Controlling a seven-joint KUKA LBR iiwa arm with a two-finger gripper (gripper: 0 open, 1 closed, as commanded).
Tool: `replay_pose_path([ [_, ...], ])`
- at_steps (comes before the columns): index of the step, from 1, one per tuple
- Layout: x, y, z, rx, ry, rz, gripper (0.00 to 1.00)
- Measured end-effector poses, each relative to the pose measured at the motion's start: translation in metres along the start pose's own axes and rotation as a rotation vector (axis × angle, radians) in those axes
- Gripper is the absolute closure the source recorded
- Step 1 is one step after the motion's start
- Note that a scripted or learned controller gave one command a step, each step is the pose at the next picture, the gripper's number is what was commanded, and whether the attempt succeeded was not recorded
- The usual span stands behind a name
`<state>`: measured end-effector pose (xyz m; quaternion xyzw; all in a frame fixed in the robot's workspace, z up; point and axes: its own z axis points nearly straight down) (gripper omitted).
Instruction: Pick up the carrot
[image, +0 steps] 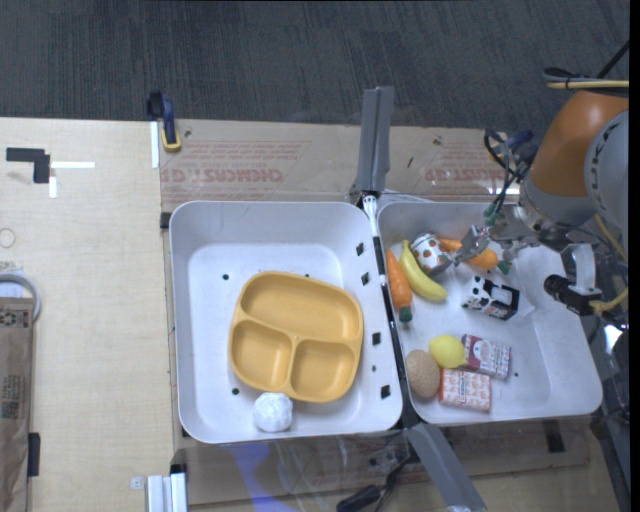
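Note:
The carrot (398, 281) is orange with a green stem end. It lies along the left wall of the right bin (560, 385), beside a banana (426, 277). My gripper (480, 244) hangs low over the back of the right bin, right of the carrot and well apart from it. A small orange object (483, 257) lies right under the gripper, and a small round printed can (430, 252) sits just to its left. The wrist hardware hides the gripper's tips.
The right bin also holds a black-and-white object (491, 298), a lemon (447, 350), a tan ball (422, 373) and two red-and-white packets (468, 388). A yellow divided plate (297, 335) and a white ball (272, 411) lie in the left bin (200, 300).

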<state>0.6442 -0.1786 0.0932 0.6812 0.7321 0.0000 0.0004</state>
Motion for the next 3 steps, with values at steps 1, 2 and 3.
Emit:
replay_pose_path([
  [1, 0.000, -0.002, -0.008, 0.009, 0.002, 0.001, 1.00],
  [2, 0.055, -0.030, -0.114, 0.001, 0.000, 0.030, 1.00],
  [3, 0.045, -0.024, -0.112, 0.000, 0.000, -0.190, 1.00],
])
